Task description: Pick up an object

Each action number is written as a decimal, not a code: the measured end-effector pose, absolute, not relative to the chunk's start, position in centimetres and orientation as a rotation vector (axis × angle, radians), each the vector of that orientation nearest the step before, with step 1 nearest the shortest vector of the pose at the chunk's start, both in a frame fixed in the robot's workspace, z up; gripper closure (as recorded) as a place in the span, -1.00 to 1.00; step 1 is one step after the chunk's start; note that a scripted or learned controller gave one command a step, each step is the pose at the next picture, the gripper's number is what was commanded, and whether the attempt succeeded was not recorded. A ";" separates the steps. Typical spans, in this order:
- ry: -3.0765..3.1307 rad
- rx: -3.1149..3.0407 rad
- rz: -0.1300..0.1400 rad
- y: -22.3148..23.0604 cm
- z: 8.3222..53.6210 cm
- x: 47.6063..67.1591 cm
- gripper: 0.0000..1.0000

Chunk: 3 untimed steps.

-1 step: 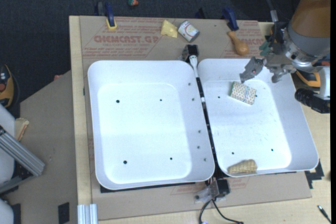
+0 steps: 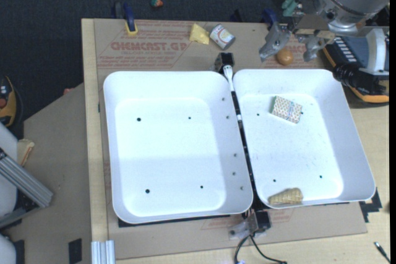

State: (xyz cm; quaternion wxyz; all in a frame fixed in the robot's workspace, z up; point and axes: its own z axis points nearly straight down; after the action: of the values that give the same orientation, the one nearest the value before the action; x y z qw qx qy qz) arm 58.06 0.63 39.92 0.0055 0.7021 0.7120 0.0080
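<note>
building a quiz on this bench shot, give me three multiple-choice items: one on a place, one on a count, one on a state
1. Where does the patterned block lie?
A. in the left bin
B. in the right bin, toward its far side
C. on the cardboard beyond the bins

2. How many loose things lie inside the right bin?
A. two
B. four
C. none

3. How does the gripper stand relative to the bins?
A. pressed onto the tan piece
B. low over the left bin
C. past the right bin's far rim, with nothing between its fingers

Answers: 1 B, the block rests on the right bin's floor near its far wall. 2 A, just the block and the tan piece at the near rim. 3 C, the fingers hang beyond the rim, spread and bare.
</note>
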 end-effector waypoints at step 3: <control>2.234 2.222 -0.010 -0.1 28.7 56.5 1.00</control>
State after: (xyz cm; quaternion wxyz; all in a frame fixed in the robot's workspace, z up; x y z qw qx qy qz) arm 56.50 -0.13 28.66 -0.0046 0.7051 0.7091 -0.0031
